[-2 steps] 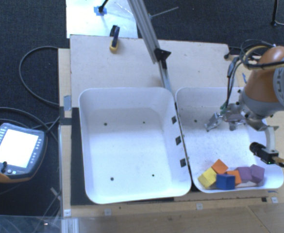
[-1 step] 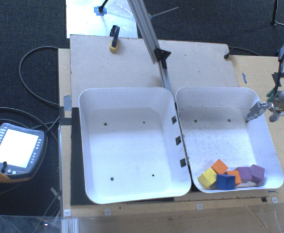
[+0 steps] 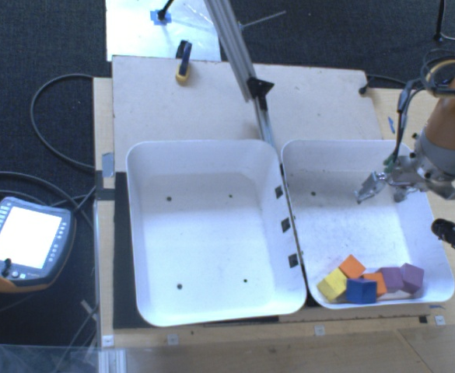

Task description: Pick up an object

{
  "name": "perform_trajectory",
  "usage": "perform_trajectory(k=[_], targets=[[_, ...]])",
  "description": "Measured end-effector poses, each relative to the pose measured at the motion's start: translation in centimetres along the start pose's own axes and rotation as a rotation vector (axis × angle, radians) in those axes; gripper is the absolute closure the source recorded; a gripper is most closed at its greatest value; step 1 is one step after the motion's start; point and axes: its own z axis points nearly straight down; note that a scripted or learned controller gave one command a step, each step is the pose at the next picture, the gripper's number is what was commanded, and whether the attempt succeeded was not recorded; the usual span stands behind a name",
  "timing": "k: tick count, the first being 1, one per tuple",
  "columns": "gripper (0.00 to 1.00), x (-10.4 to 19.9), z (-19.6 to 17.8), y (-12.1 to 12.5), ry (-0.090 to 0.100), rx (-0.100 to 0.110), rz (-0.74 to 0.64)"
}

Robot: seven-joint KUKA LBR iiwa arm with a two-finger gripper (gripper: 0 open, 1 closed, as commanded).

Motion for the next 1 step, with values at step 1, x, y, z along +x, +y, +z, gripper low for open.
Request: perform_trajectory(k=[1], targets=[[0.0,-3.91,7.3,0.81,-0.003,0.0,0.008]])
